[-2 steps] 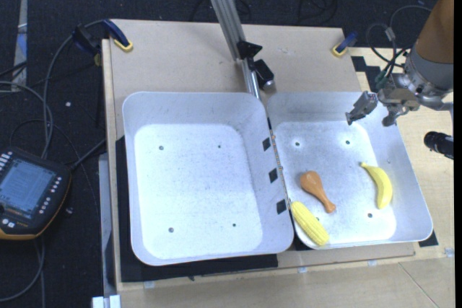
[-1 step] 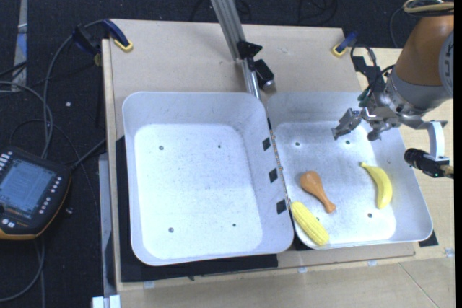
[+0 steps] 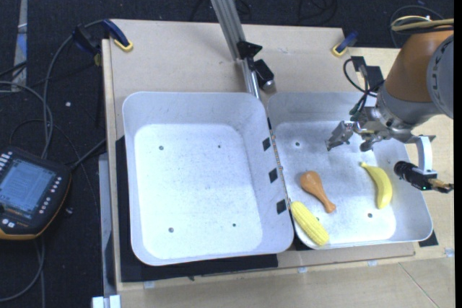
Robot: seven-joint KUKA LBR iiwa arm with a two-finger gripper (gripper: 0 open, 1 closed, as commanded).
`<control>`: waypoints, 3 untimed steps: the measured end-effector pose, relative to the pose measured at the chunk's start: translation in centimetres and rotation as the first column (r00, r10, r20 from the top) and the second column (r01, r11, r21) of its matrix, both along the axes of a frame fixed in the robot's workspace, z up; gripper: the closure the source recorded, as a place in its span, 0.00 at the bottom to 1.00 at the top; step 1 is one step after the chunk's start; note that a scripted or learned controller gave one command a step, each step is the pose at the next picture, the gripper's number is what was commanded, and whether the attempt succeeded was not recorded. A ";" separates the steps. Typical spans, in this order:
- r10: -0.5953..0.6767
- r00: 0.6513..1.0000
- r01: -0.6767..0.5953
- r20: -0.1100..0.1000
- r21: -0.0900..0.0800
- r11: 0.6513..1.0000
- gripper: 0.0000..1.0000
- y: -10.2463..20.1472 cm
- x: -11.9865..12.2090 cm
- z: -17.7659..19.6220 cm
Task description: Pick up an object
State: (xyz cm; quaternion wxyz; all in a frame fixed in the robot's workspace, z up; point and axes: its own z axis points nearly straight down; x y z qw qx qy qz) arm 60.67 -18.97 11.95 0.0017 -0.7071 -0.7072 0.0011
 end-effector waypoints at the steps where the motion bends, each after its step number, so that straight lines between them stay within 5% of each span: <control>1: 0.000 1.000 0.000 0.004 -0.001 1.000 1.00 0.0 0.1 1.3; 3: 0.000 1.000 0.000 0.008 -0.002 1.000 1.00 1.0 -0.7 10.7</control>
